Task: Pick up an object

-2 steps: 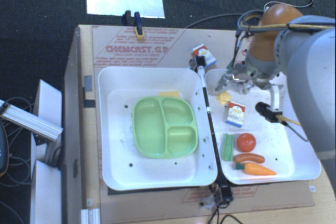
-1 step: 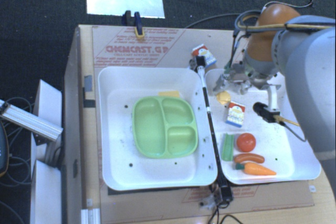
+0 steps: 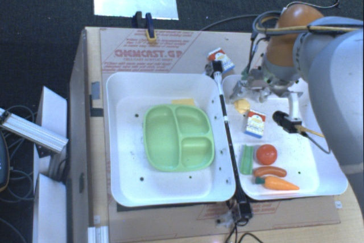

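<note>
My gripper (image 3: pixel 249 90) hangs low over the back left corner of the right bin (image 3: pixel 327 179), under the orange wrist band. Just in front of it and below lies a small yellow piece (image 3: pixel 243 105); whether the two touch is unclear. A small white carton with a colourful label (image 3: pixel 255 123) lies a little nearer the front. Toward the bin's front are a red tomato (image 3: pixel 266 154), a green stick (image 3: pixel 245 159), a brown sausage (image 3: pixel 269 171) and an orange carrot (image 3: pixel 277 183).
The left bin (image 3: pixel 122 139) holds a light green divided plate (image 3: pixel 178 137). Another small carton (image 3: pixel 219 60) stands on the bench behind the bins, near the divider (image 3: pixel 224 122). The grey arm covers the right bin's back right part.
</note>
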Available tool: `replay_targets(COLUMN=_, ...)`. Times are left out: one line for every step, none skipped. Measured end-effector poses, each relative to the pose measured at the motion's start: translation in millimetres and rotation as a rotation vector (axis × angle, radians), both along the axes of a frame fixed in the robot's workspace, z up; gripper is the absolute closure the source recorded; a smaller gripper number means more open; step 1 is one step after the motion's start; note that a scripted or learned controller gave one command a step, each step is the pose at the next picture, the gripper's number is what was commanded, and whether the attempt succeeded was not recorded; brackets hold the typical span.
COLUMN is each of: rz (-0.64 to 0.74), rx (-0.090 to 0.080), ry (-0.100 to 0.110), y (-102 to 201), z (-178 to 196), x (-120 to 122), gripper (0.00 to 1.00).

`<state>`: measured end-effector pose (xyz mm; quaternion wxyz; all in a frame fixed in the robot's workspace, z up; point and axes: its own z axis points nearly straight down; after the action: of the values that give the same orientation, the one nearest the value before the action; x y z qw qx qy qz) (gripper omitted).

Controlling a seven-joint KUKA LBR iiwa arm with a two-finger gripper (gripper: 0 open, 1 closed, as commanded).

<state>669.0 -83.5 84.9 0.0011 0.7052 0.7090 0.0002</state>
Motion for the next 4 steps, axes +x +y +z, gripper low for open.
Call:
replay_targets(rz=0.0, rx=0.0, ry=0.0, y=0, z=0, x=0, gripper=0.0)
replay_targets(rz=0.003, rx=-0.002, ry=-0.003, y=0, z=11, x=1, gripper=1.0)
replay_targets(rz=0.004, rx=-0.002, ry=-0.003, y=0, z=11, x=1, gripper=0.0)
replay_targets(rz=-0.004, rx=-0.001, ry=-0.001, y=-16, z=0, x=0, gripper=0.0)
